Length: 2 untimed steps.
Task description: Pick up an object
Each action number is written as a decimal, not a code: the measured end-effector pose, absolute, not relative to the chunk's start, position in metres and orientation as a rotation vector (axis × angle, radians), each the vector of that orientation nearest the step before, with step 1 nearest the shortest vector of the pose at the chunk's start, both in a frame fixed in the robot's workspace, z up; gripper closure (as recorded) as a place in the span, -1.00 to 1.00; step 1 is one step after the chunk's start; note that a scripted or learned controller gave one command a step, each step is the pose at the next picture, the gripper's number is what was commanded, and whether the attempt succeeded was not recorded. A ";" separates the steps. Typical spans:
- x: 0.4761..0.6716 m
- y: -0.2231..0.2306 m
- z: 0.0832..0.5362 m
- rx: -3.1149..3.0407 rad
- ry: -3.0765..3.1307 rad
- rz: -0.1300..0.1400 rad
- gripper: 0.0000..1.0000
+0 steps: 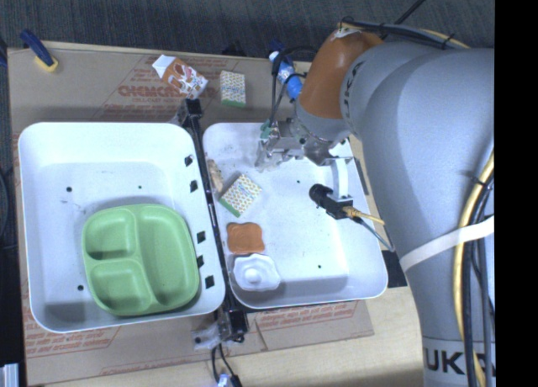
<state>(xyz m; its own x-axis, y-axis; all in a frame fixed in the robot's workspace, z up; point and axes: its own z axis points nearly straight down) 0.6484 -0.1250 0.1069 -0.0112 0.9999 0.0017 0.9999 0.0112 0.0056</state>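
Hovering over the right bin (pixel 361 280), the pincer (pixel 271 148) looks unreadable, so I cannot tell its state; descend squarely onto the checkered packet (pixel 240 193).

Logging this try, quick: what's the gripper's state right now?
Gripper: cannot be told; it sits low over the right bin, with nothing seen between its fingers.

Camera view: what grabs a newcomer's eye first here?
The big grey arm with its orange band fills the right side, its pincer low over the far end of the right bin. Next comes the green divided plate, alone in the left bin. Small items line the right bin's left side: a checkered packet, an orange-brown piece and a white cup.
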 end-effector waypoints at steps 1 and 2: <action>0.631 0.007 0.193 2.215 2.232 0.002 1.00; 0.476 0.054 0.191 2.215 2.233 -0.007 1.00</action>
